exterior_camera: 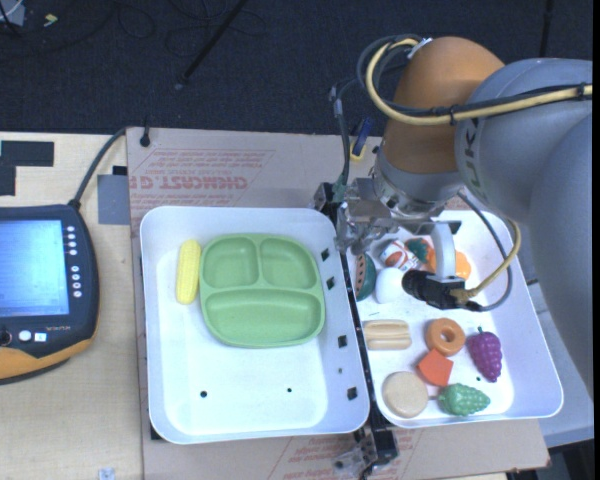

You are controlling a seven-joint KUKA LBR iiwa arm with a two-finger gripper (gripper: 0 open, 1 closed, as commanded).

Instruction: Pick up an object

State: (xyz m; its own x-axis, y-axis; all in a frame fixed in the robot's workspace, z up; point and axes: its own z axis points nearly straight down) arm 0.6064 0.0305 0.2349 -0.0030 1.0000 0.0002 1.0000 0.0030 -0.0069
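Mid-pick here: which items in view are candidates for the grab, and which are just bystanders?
In play: gripper, donut, grapes, hot dog, cookie, all in right bin.

Bystanders: green divided plate, corn, left bin, teach pendant.

Behind the end effector (400,236), toward the far side of the room, the floor (180,48) is a dark carpet with black cables (215,28) trailing across it. Well off to its side, the pale wooden table (40,418) carries a handheld control pendant (30,283) with a glowing bluish screen. A brown cardboard sheet (230,173) with red printing lies flat on the table. The light is even and soft.
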